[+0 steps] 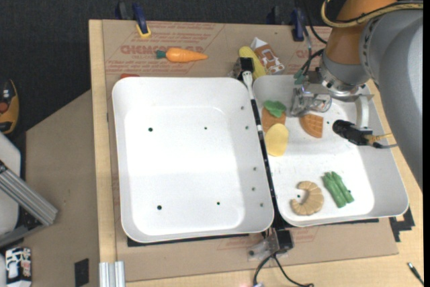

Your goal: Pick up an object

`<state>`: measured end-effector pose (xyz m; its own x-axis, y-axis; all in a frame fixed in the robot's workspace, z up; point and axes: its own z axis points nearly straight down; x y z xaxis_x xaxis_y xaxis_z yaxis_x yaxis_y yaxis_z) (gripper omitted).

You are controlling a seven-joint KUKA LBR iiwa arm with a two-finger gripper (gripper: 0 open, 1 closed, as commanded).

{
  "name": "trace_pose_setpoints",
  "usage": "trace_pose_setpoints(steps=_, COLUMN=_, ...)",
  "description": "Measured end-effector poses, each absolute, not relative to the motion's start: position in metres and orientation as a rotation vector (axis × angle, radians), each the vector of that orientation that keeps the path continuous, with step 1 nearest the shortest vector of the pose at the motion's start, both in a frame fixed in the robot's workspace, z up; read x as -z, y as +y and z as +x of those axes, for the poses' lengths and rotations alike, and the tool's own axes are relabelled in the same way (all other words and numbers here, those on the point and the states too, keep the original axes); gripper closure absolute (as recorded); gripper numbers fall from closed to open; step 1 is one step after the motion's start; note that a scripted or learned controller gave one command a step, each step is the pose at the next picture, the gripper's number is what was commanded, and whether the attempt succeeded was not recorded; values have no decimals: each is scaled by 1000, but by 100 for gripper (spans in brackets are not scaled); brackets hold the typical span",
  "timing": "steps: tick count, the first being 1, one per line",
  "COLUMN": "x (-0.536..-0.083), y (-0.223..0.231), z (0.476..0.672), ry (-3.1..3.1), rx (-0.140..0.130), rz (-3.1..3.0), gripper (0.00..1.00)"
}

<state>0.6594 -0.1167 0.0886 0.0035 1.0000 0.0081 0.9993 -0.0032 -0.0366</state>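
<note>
you've got five toys in the right bin (376,201), gripper (309,104) at its back edge, grip state unclear.

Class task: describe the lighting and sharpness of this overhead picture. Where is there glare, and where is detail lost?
Camera view: even, soft light; the left bin glares nearly featureless white; the gripper looks slightly blurred; the croissant and carrot read fairly sharp.
</note>
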Motion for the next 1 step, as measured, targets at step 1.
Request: trace_pose_setpoints(steps=1, x=-83, y=-109, z=653, ry=-2207, rx=-18, rz=-2213, gripper=100)
